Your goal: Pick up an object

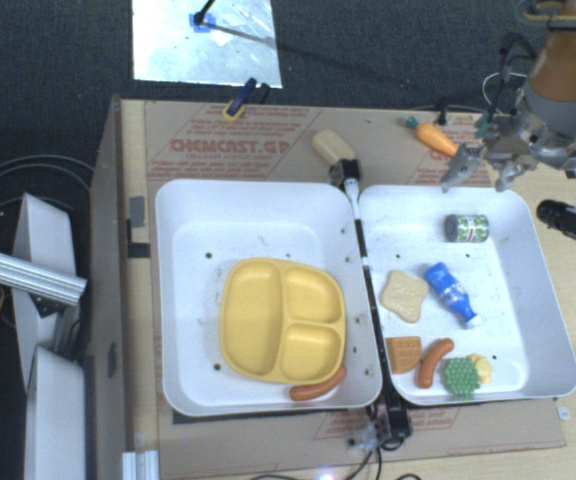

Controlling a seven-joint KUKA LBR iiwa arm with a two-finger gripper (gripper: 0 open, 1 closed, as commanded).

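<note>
Pincer (pixel 483 172) hangs spread and empty above the right bin's (pixel 548 268) far rim, just beyond the green can (pixel 466 228) (nearest target), so drop straight, straddling its sides.

You've got dark carpet floor (pixel 48 58) around a cardboard-topped bench (pixel 268 143). Shiny foil sheet (pixel 206 28) lies on the carpet up top, black cables (pixel 13 183) coiled left.

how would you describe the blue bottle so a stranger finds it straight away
Look in the right bin. Near its middle, below the green can and right of the bread slice, the blue bottle lies tilted on its side. It is the one blue thing there.
</note>
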